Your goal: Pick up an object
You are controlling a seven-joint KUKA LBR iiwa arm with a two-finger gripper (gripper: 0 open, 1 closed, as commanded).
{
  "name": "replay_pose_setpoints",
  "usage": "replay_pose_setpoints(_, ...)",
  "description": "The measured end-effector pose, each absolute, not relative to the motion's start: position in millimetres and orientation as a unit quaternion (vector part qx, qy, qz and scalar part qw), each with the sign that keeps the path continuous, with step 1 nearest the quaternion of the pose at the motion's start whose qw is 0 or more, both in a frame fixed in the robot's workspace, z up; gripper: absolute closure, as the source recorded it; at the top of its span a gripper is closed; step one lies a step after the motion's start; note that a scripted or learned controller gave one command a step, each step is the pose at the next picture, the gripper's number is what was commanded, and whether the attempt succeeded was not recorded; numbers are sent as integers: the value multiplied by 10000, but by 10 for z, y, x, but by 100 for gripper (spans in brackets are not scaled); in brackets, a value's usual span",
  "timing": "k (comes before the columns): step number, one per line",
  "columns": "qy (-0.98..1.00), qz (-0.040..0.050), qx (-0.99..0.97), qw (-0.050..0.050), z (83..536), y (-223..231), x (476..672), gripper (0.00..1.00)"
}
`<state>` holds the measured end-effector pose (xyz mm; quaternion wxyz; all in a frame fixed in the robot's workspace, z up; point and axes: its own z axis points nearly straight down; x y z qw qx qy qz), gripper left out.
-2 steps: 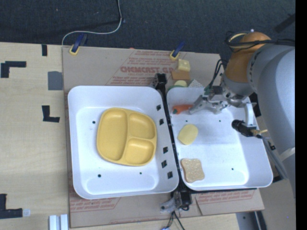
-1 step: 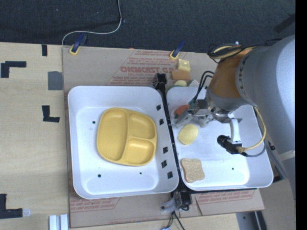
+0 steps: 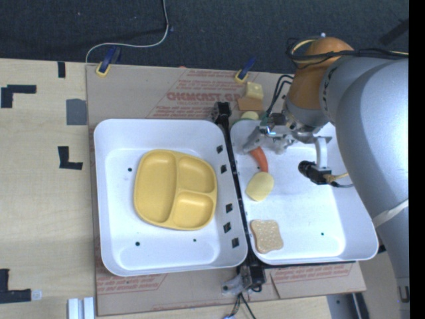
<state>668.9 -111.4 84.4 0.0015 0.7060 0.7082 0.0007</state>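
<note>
The hand (image 3: 257,138), its opening impossible to tell, sits low at the right bin's (image 3: 332,244) far-left corner over the orange carrot (image 3: 259,158), apparently approaching; next it must close squarely.

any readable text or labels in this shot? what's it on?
"CHEMCAST", or close to it: faint red print on the cardboard sheet above the left bin; the letters are blurred, so the reading is unsure.
Smaller red lines around it and along the cardboard's bottom edge: too small to read.

Red "CHEMCAST" on cardboard sheet (image 3: 192,92)
</note>
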Motion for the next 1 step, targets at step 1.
replay_pose_setpoints(1, 7083, -8, 7059, 0, 944, -1111, 6668, 100)
